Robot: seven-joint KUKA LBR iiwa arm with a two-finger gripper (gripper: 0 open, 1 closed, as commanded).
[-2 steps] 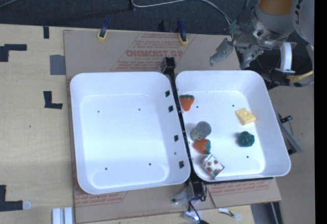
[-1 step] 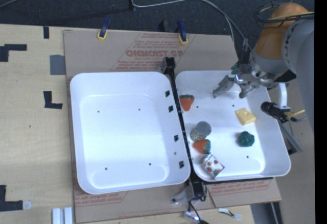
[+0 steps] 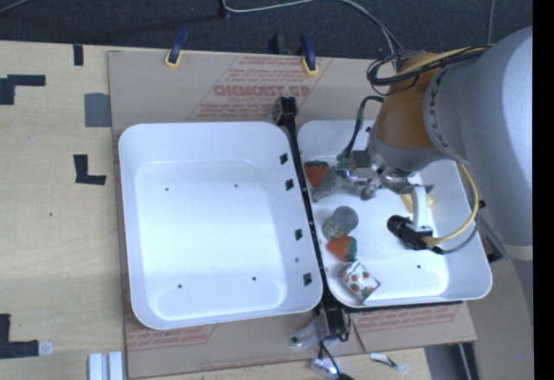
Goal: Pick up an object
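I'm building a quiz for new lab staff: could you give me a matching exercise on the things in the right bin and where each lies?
Things:
1. grey round object
2. patterned small box
3. orange-red object

Places:
A. nearest the bin's front edge
B. by the divider, near the gripper
C. mid-bin, just above a red toy

Pairs: 1-C, 2-A, 3-B

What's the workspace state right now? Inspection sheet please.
Surface: cardboard sheet on the bench, clamped at the far edge by two clips.
Job's things: right bin holds an orange-red object, grey disc, strawberry-like item and patterned packet.
Clutter: left bin, nothing seen inside.
Grippers: gripper low in the right bin, holding nothing visible.
Cables: black cable across the dark floor.
Surroundings: black tape marks on the bench.
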